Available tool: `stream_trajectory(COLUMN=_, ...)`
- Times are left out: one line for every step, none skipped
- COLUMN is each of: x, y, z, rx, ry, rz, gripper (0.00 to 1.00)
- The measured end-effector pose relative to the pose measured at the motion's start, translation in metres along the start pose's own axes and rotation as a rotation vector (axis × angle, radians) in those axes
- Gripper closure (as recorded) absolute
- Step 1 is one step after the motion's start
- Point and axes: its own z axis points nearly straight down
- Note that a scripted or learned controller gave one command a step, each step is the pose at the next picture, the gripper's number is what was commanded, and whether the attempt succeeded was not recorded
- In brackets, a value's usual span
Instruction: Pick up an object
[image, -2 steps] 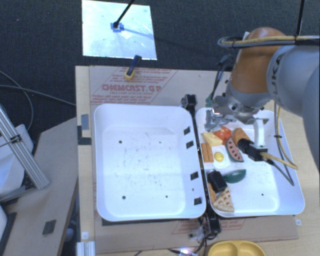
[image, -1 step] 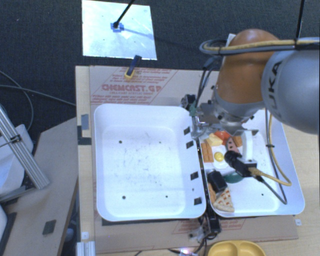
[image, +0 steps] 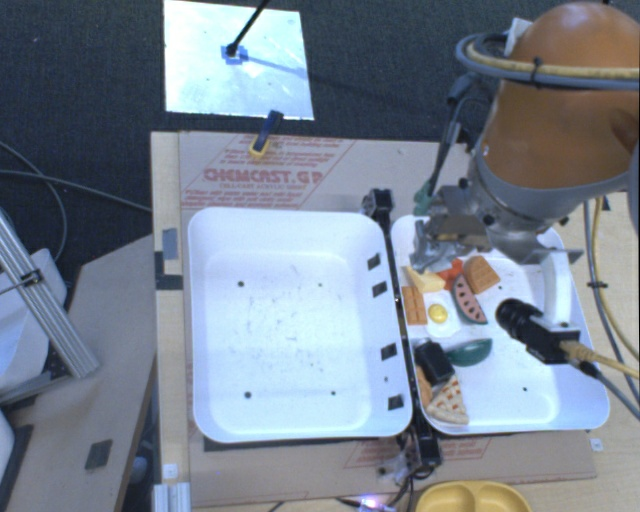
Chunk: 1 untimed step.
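**TOY FOOD PIECES, RIGHT BIN, GRIPPER OVERHEAD**

Lying bunched in the left half of the right bin (image: 530, 405), hard against the wall it shares with the left bin (image: 290, 300).

Listing from the middle of the bunch outward:
- fried egg (image: 438, 314), white with a round yellow yolk
- red slice (image: 468, 300) with dark flecks, touching the egg's right side
- tan waffle square (image: 482, 272), tilted, just above the red slice
- yellow wedge (image: 422, 279), just above the egg
- orange strip (image: 412, 305), running along the bin's left wall beside the egg
- green piece (image: 470, 351), curved and dark, lying below the egg
- black block (image: 433, 360), just left of the green piece
- pizza slice (image: 448, 400), pale crust with red dots, lying nearest the front wall

Noting the gripper (image: 435, 245) hanging low over the bin's upper left corner, just above the yellow wedge. Being mostly covered by the wrist and the orange band of the arm (image: 570, 90): not possible to tell how far open, nor whether anything is held.

Being partly hidden under the gripper: a small red piece (image: 453, 267), shape unclear.

Being cut off at the bottom edge: a yellow dish (image: 478, 497), outside the bins.

Lying under both bins: a cardboard sheet (image: 265, 172) with red print.
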Motion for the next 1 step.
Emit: stream_trajectory(x=-0.0656, y=0.0027, z=-0.1388, rx=-0.007, ry=-0.005, rz=0.013, gripper=1.00)
